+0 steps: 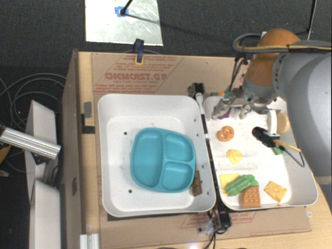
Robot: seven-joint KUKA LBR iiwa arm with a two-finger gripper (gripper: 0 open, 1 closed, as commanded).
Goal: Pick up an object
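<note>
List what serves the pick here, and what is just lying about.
For the job: gripper, right bin, pretzel, yellow piece, yellow wedge, green toy, waffle, cracker.

Lying about: left bin, blue plate, brown piece.

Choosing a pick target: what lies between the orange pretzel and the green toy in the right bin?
A small yellow piece lies between them, touching neither, in the camera view.
</note>
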